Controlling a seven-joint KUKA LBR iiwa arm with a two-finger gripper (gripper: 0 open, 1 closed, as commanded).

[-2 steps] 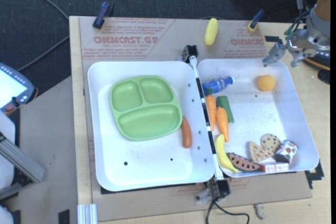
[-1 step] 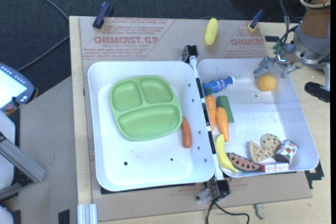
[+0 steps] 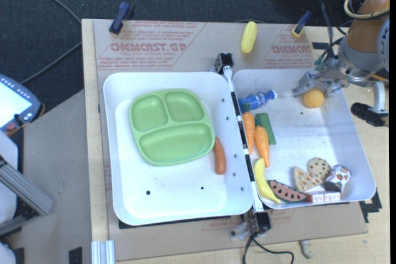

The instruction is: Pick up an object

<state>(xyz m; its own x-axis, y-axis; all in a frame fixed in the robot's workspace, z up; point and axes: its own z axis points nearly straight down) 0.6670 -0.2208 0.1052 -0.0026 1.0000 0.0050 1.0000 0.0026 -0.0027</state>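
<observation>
My gripper [image 3: 317, 88] hangs over the far right part of the right bin [image 3: 352, 133], its fingers spread apart. An orange fruit [image 3: 314, 99] lies on the bin floor just below and between the fingertips, not gripped. Along the bin's left wall lie a blue bottle [image 3: 256, 99], two carrots [image 3: 249, 127] [image 3: 262, 143] and a green piece [image 3: 263, 120]. A banana [image 3: 262, 178], a watermelon slice [image 3: 288, 191], a cookie [image 3: 318, 166] and a small red-and-white block [image 3: 338, 177] sit near the front.
The left bin [image 3: 124, 188] holds a green divided plate [image 3: 171, 127] and an orange sausage-like piece [image 3: 219, 156] beside it. A corn cob [image 3: 249, 37] lies on the bench behind the bins. Blue clamps [image 3: 120, 17] [image 3: 301, 23] grip the board's far edge.
</observation>
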